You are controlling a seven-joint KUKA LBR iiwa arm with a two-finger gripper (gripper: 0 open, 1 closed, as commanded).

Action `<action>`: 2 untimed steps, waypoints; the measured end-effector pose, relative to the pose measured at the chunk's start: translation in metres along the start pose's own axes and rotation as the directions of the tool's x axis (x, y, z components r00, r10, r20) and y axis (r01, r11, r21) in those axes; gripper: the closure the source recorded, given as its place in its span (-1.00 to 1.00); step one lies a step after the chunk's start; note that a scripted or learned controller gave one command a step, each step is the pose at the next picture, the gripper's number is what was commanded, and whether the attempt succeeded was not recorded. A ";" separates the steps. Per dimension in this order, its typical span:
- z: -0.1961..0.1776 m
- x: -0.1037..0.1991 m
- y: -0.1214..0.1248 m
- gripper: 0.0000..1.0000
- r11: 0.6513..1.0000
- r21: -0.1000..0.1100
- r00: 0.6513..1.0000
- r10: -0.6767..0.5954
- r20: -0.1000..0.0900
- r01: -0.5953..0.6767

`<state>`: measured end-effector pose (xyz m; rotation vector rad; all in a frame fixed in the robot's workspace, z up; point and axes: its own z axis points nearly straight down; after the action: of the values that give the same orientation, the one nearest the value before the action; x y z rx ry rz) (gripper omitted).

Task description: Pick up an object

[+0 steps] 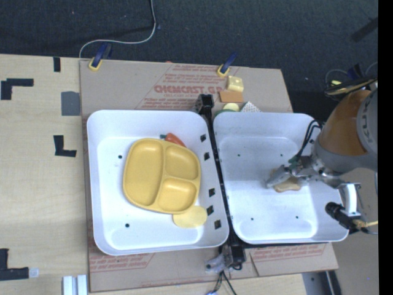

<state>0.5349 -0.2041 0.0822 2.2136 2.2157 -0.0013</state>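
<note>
My gripper is low in the right bin, its grey fingers pointing left. A small tan object lies right under and beside the fingertips, partly covered by them; whether it is between the fingers cannot be made out. In the left bin lies a yellow divided plate, with a pale yellow disc at its lower right edge and a bit of an orange-red object poking out behind its top edge.
Small blocks, tan and yellow, and a pale green piece sit on the cardboard behind the bins. A black divider with clips runs between the bins. The arm's orange band hangs over the right bin's right edge.
</note>
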 end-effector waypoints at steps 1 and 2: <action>-0.088 -0.021 0.003 -1.00 1.000 0.002 1.000 0.001 -0.005 -0.001; -0.002 -0.003 0.008 -1.00 1.000 0.001 1.000 0.001 0.000 -0.001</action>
<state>0.5426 -0.2075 0.0842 2.2150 2.2151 -0.0027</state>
